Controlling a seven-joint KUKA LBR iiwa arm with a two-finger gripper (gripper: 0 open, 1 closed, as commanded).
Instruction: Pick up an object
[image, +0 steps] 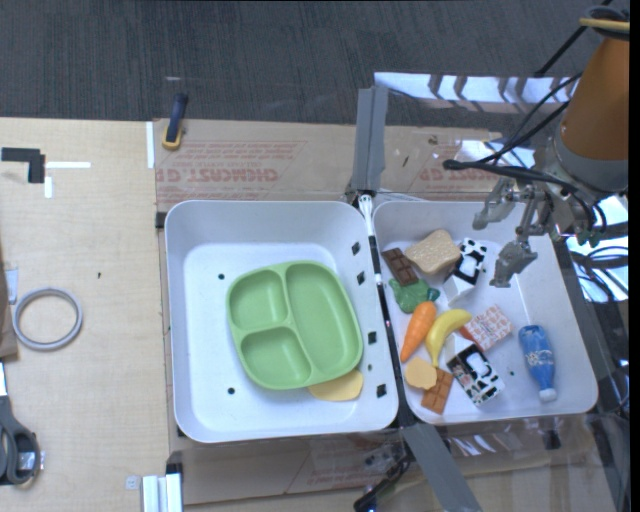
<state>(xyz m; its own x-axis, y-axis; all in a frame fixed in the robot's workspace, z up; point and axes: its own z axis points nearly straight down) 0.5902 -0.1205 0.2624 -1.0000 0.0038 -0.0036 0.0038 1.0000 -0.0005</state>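
Red lettering is printed on the cardboard sheet (262, 165) lying behind the left bin (190, 330); it appears upside down and mirrored, and cannot be read with certainty. The blue bottle (537, 360) in the right bin (575, 385) carries a label too small to read.

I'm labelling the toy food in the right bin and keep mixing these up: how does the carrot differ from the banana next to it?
The carrot is orange with a green leafy top; the banana is plain yellow. The carrot is straight and tapers to a point at its lower end, while the banana is curved. The carrot lies nearer the divider between the bins, the banana on its far side, towards the blue bottle. Both lie flat, side by side, in the right bin.
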